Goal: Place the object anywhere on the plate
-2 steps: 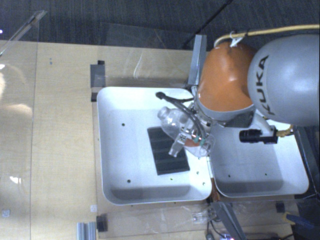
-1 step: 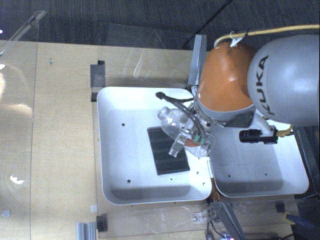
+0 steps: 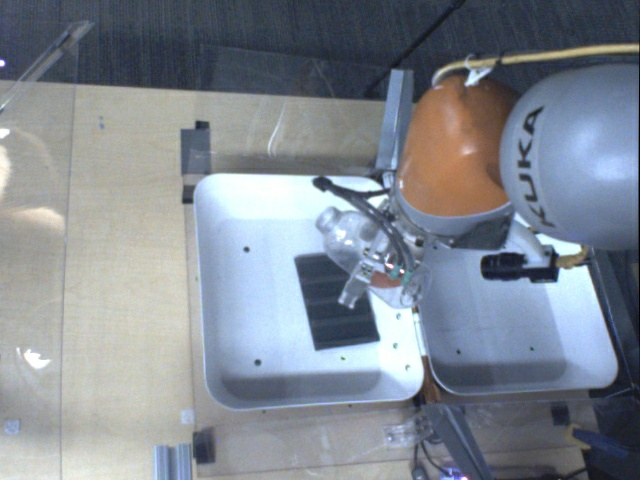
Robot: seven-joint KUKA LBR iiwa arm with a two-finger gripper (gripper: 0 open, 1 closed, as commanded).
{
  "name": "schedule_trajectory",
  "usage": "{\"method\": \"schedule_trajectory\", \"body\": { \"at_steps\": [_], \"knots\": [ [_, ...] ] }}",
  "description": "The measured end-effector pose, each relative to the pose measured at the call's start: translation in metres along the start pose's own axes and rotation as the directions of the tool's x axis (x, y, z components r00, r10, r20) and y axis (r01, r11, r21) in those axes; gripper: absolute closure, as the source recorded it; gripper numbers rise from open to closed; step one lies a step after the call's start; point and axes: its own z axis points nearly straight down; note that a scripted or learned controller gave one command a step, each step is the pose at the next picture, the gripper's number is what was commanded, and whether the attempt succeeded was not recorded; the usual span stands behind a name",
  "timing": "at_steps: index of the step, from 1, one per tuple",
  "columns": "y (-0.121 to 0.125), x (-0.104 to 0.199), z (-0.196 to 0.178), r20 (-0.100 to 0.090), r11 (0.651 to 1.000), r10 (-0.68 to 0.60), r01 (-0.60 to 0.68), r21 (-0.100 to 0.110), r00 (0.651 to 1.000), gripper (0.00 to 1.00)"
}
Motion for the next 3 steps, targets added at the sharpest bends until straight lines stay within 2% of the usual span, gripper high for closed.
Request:
{"method": "schedule_trajectory", "body": {
  "at_steps": [1,2,3],
  "knots": [
    [-0.028,-0.072,0.013,-0.012,0.999,-0.031,0.032,0.014,0.999,1.00],
    [-0.054,-0.071,-0.056,-0.011,0.952,-0.305,0.305,0.009,0.952,1.00],
    [0.002,-0.025,-0.019,-0.015,0.940,-0.340,0.340,0.008,0.940,1.00]
  ]
}}
